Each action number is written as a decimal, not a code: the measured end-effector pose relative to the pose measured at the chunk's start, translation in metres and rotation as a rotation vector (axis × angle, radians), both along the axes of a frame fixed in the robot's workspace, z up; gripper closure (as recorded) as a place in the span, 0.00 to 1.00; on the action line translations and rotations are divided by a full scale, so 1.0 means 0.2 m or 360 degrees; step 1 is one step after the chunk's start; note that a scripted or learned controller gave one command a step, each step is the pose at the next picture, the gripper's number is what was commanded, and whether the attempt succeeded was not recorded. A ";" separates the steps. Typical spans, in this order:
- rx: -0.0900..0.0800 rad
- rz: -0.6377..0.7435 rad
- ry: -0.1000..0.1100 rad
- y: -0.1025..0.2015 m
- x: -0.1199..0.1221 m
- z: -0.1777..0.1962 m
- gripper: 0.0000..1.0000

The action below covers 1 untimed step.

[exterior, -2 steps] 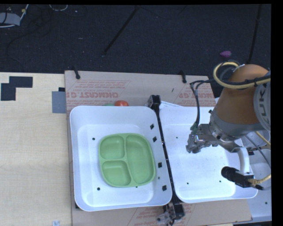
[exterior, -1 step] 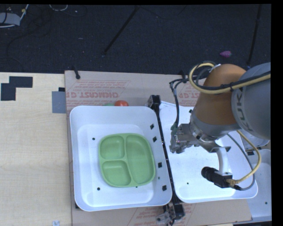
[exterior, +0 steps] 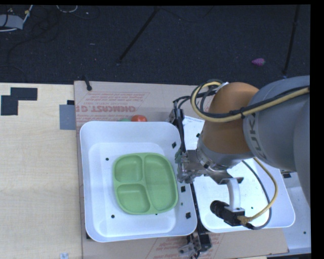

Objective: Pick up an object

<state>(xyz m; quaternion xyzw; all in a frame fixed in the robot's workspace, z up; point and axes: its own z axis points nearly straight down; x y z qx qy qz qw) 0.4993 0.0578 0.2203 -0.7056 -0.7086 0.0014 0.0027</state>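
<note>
left of the jaws (exterior: 183, 171) lies a green plate (exterior: 145, 183).

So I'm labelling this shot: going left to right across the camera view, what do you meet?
Bare wooden bench → left white bin → green divided tray lying in it → grey and orange arm over the right white bin.

— Floor? Dark carpet (exterior: 152, 40), cables (exterior: 66, 7) trailing, one small purple scrap (exterior: 258, 61).
— Bench? Pale wood (exterior: 35, 192), black marks (exterior: 17, 98), a printed cardboard sheet (exterior: 111, 103) on it.
</note>
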 end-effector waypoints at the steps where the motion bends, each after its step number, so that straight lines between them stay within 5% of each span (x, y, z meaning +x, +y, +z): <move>1: -0.0002 -0.0001 -0.0004 0.24 0.04 0.02 1.00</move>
